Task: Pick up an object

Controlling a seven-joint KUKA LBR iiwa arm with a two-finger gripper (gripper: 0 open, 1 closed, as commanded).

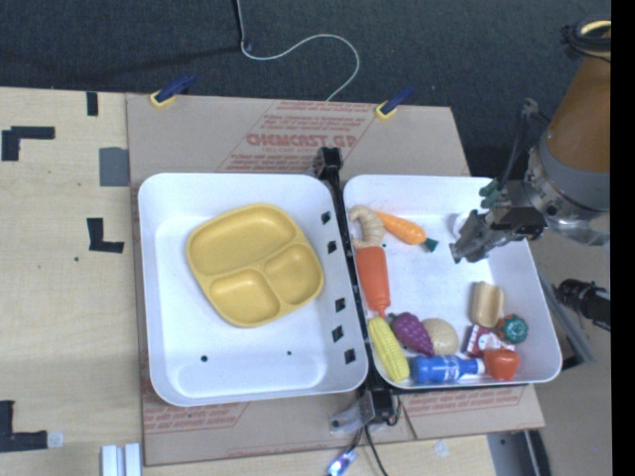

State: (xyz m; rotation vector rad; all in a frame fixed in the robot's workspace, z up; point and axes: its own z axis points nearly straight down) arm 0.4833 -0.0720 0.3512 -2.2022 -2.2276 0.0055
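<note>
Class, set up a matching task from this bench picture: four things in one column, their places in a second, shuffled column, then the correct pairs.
Things:
1. yellow divided plate
2. corn cob
3. blue bottle
4. small carrot

Places:
A. right bin, far end near the top wall
B. left bin
C. right bin, along the near wall
D. right bin, against the middle divider, near end

Pairs: 1-B, 2-D, 3-C, 4-A
</note>
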